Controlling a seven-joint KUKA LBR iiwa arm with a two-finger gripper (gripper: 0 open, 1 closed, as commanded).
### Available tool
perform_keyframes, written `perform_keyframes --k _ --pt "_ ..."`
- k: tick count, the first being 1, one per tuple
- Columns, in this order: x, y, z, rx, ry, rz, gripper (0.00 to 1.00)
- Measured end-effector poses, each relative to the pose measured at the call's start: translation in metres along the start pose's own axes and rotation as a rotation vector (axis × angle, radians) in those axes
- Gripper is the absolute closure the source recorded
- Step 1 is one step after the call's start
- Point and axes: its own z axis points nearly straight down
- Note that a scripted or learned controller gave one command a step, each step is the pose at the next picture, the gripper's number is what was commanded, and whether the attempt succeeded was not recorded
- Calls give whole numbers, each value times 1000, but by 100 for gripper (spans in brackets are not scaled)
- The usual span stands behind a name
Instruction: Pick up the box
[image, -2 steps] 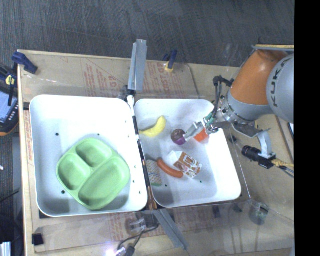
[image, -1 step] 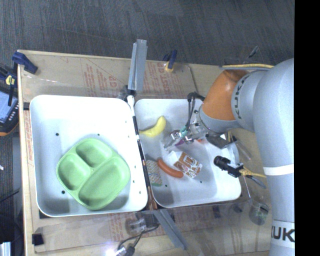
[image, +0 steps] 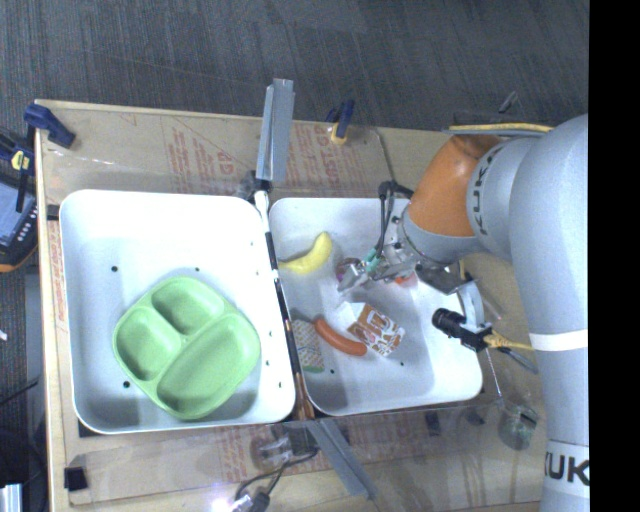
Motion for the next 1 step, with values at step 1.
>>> perform_keyframes --k 1 --pt "28 66 -83 -7 -1 -283 100"
